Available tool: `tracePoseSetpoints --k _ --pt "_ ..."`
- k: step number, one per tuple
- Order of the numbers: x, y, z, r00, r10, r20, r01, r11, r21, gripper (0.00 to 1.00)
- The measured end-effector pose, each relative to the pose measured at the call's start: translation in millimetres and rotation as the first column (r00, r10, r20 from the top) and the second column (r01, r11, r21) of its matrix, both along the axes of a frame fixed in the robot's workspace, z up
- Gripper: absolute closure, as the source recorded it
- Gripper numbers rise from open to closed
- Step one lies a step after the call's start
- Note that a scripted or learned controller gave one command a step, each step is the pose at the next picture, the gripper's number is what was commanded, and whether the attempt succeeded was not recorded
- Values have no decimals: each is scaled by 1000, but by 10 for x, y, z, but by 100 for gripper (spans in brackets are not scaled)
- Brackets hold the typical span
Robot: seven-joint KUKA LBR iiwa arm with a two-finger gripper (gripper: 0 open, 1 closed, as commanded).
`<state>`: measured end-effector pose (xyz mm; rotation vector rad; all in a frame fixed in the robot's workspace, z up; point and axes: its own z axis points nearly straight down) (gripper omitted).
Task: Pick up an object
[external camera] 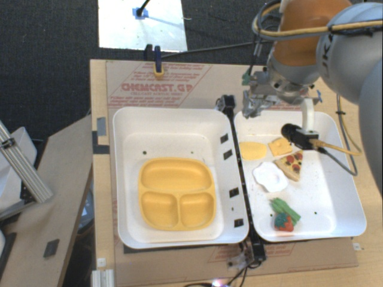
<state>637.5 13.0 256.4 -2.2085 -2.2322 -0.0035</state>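
Cardboard-topped table point(179, 79), two white bins side by side, and your jaws point(256, 105) hang over the far left corner of the right bin point(350, 211), whether apart or together you cannot tell from this angle. Nothing sits between them. Your nearest pick is the yellow oval piece point(252, 150), lying nearer the camera than the jaws, almost straight below them in the view, its long axis running across the bin. The cheese wedge point(279, 146) lies just beside it, toward the arm.
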Motion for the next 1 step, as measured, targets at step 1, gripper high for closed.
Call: tracePoseSetpoints --k 1 --pt "-147 582 8 1000 0 0 0 1000 0 100"
